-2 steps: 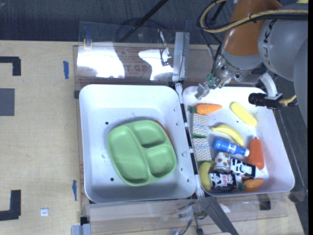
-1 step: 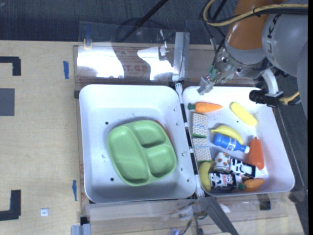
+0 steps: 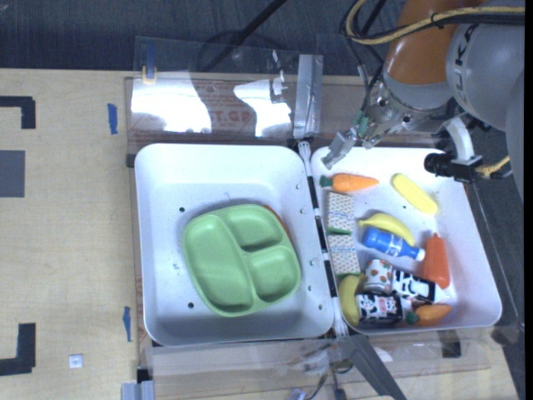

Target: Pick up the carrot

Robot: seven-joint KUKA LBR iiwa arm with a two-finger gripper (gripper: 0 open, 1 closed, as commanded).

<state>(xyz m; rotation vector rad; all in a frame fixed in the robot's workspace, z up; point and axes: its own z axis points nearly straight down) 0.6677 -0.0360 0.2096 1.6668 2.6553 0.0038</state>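
- Bins first: we see the left bin point(image 3: 158, 223) well off to the gripper's left and below it in the view, and the right bin point(image 3: 475, 223) directly beneath and below the gripper.
- Arm point(image 3: 466, 48), grey with its orange band, reaches in from the upper right, above and to the right of the gripper.
- Green divided plate point(image 3: 241, 257) lies in the left bin, far down and left of the gripper.
- Blue bottle point(image 3: 390, 242) lies well below the gripper, just right of it, touching a banana point(image 3: 385, 222).
- Yellow piece point(image 3: 414, 192) sits to the gripper's lower right.
- Carrot point(image 3: 354, 182), orange with a green tip pointing left, lies just below the gripper, near the right bin's upper left corner, apart from it.
- Gripper point(image 3: 341, 148) hangs over that corner with nothing between its fingers; we cannot tell how far they are spread.
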